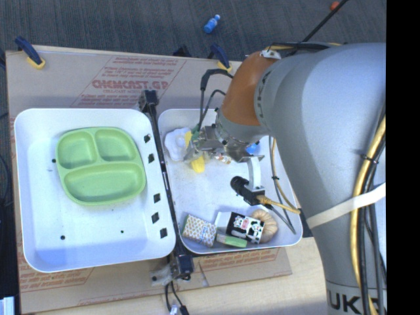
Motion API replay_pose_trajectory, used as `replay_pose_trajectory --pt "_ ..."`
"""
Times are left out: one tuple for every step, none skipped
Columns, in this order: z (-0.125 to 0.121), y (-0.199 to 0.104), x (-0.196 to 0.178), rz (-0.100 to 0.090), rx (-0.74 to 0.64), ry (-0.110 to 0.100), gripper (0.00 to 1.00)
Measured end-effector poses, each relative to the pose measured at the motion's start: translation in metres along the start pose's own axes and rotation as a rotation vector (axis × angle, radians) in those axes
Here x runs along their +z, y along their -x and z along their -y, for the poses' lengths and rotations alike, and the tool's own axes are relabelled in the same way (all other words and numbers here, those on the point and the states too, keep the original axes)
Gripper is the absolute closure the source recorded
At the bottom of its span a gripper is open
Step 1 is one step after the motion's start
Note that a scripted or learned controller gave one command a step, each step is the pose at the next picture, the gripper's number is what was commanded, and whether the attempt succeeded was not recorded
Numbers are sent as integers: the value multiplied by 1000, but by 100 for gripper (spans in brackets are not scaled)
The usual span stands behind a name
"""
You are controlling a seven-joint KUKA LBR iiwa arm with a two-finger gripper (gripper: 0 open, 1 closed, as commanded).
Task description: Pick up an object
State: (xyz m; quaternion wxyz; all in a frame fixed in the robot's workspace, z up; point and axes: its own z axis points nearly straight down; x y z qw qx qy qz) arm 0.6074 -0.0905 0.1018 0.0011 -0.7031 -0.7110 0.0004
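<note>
while the tool [205,144] is lowered into the right bin [210,195], its grip cannot be told; a yellow piece [197,166] is seen just below it, a green tray [100,165] in the left bin [39,241].

Left bin [33,241]: one green divided plate [100,165], lying toward 11 o'clock. Right bin [209,195]: pincer [209,144] lowered at 12 o'clock, beside a yellow piece [197,165] and a white object [176,142]. Along 6 o'clock lie a patterned box [199,230], a black-and-white carton [245,227], and a tan object [268,220].
</note>
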Motion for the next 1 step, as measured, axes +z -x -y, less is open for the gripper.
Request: replay_pose_trajectory --pt "-16 18 -120 2 5 4 100"
